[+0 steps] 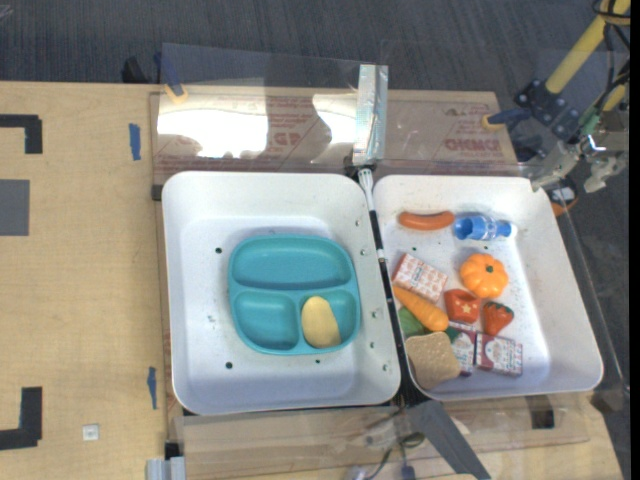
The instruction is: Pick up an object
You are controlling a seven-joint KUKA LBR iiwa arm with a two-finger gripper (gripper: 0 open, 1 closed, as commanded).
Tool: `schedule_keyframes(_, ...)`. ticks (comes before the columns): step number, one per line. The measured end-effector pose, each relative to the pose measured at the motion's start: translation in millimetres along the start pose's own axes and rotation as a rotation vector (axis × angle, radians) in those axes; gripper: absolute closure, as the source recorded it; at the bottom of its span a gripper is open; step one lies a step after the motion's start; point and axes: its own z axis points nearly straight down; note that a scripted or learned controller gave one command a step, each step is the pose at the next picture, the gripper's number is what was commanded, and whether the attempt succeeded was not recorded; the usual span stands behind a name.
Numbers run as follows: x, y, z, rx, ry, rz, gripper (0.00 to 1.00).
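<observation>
The right white bin [570, 298] holds several toy foods. An orange sausage [425, 220] and a blue bottle [482, 229] lie near its far side. Below them are an orange pumpkin [484, 275], a pink and white carton [421, 276], a carrot [422, 308], a red pepper [461, 305] and a strawberry [497, 317]. A bread slice [432, 356] and a second carton [497, 353] lie by the near wall. My gripper [572, 163] hangs above the bin's far right corner, apart from all the items, and nothing shows in it.
The left white bin [200, 268] carries a teal divided plate [290, 268] with a yellow potato [320, 321] in its lower right compartment. A clear upright panel [368, 118] stands behind the seam between the bins. Yellow cables [585, 38] run at the upper right.
</observation>
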Motion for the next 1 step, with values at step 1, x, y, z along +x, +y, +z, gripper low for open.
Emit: schedule_keyframes(1, 50.9, 41.9, 134.9, 0.016, 0.005, 0.052, 0.0)
